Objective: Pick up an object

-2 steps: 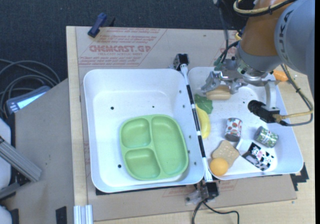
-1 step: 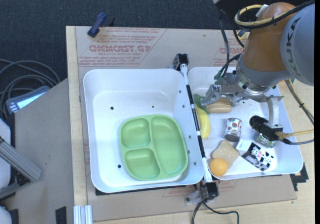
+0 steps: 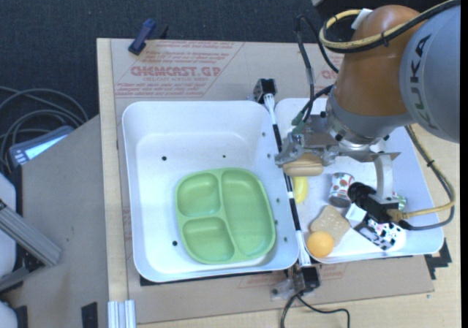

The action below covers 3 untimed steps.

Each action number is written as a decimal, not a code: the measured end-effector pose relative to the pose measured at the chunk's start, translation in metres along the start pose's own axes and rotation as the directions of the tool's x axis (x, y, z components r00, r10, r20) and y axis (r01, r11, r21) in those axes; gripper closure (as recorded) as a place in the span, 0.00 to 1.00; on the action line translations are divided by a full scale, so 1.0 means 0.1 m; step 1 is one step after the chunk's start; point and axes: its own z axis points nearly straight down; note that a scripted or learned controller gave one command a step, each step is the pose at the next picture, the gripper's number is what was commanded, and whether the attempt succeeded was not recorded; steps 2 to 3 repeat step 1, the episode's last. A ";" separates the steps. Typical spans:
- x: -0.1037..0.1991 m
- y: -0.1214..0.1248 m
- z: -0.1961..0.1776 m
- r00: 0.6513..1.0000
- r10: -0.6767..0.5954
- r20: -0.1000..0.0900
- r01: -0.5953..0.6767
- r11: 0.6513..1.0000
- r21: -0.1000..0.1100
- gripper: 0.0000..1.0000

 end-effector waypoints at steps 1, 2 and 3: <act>0.51 -0.11 0.04 1.000 0.000 0.000 0.000 1.000 0.001 1.00; 0.51 -0.11 0.04 1.000 0.000 0.000 0.000 1.000 0.001 1.00; 0.51 -0.11 0.04 1.000 0.000 0.000 0.000 1.000 0.001 1.00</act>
